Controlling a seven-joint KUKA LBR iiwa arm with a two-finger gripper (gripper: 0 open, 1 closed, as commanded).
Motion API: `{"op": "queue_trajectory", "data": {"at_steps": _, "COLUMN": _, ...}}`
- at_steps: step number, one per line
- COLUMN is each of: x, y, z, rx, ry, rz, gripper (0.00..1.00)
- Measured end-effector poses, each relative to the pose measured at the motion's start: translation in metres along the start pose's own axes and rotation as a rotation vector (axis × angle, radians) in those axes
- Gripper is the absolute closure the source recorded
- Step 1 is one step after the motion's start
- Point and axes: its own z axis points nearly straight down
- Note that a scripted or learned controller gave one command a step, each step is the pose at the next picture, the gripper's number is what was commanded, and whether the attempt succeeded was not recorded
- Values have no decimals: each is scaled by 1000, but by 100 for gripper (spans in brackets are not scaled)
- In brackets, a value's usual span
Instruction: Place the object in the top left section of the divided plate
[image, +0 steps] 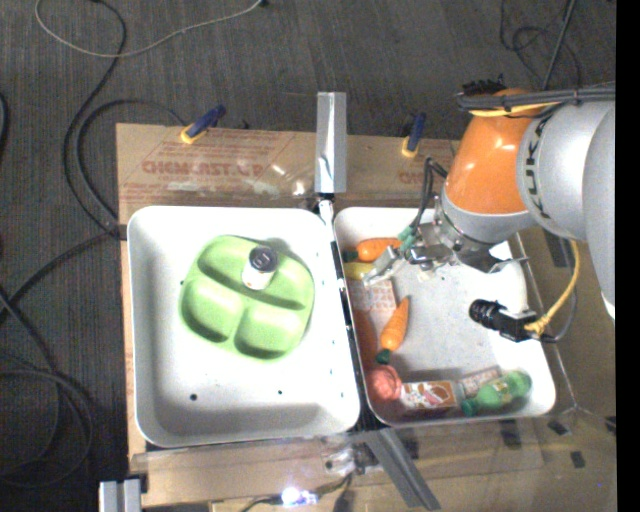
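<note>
Jar (260, 266): small white cylinder with a dark cap, upright on the plate (215, 300). You should take this to be the task's object, though that is a judgement.
Place: the jar stands high on the plate, near its top edge, about where the ridge parts the upper sections. You cannot tell for sure which section its base rests in.
Plate: green, divided, lying flat in the left bin (160, 400), a little toward the bin's upper half.
Gripper (384, 266): low over the right bin (450, 330), at its upper left, well apart from the jar. You cannot tell whether it is open or closed, and you see nothing held in it.
Neighbours: a carrot (394, 326) lies just below the gripper, and a second carrot (377, 249) lies just beside it near the bin's top edge.
Weight: probably light, so expect it to tip or skid at a slight knock.
Surface: looks hard and smooth, likely slippery, and stiff enough to take a firm squeeze.
Hold: come straight down and grip across the round body just under the cap, centred, so it does not roll out sideways.
Risk: the plate's sloping ridges may let the jar topple when you release it, so set it on a flat section floor.
</note>
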Motion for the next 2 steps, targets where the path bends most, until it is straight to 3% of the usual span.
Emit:
{"op": "queue_trajectory", "data": {"at_steps": 1, "x": 0, "y": 0, "z": 0, "rx": 0, "ry": 0, "rz": 0, "gripper": 0}}
{"op": "queue_trajectory", "data": {"at_steps": 2, "x": 2, "y": 0, "z": -8, "rx": 2, "ry": 3, "rz": -2, "gripper": 100}}
